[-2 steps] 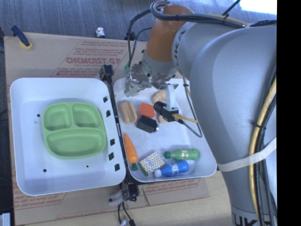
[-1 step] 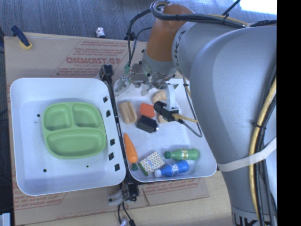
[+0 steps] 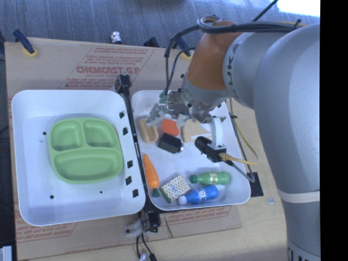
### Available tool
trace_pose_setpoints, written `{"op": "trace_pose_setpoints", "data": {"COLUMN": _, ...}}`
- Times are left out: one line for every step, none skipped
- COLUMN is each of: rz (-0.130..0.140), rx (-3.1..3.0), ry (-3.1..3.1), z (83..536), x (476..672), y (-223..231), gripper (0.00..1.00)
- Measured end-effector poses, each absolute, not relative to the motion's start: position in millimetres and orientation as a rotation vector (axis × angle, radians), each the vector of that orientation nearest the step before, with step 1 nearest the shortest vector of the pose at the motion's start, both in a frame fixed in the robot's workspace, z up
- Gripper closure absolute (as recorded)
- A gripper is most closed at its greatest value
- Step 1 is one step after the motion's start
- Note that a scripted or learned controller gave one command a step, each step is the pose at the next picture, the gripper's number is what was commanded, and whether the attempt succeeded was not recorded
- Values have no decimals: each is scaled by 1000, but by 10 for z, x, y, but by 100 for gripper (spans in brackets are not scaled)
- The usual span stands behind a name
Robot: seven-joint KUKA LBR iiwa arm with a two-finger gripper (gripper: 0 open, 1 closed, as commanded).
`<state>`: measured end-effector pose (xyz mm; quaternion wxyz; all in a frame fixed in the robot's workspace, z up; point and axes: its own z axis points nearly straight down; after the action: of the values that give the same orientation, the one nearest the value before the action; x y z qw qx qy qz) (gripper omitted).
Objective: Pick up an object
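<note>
The grey arm with its orange band reaches in from the right, and its two-finger gripper (image 3: 163,109) hangs over the upper part of the right-hand shallow white bin (image 3: 239,192); whether it is apart or together cannot be told, since the wrist hides it from above.

Just under the gripper lie a tan rounded block (image 3: 147,129), an orange-red chunk (image 3: 170,127) and a pale cream wedge (image 3: 193,129), close together. A small black box (image 3: 169,143) sits just below them, tilted.

An orange plastic carrot (image 3: 150,170) lies along the bin's left wall, its long axis running up and down the view, green tip toward the near edge. A green plastic bottle (image 3: 211,178) lies on its side, long axis left to right, yellow label toward the right. Just below it a blue plastic bottle (image 3: 199,195) lies almost parallel, white cap to the left. A patterned green-and-white carton (image 3: 175,187) rests beside them.

The left white bin (image 3: 22,145) holds a light green divided plastic tray (image 3: 86,150), lying flat.

Both bins stand on brown printed cardboard (image 3: 103,67) over a wooden bench (image 3: 266,222); grey carpet (image 3: 81,10) lies beyond.
</note>
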<state>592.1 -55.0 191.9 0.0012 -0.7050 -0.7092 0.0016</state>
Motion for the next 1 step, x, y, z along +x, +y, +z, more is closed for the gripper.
{"op": "trace_pose_setpoints", "data": {"rz": 8, "rx": -2213, "ry": -2224, "z": 907, "x": 5751, "y": -1273, "gripper": 0}}
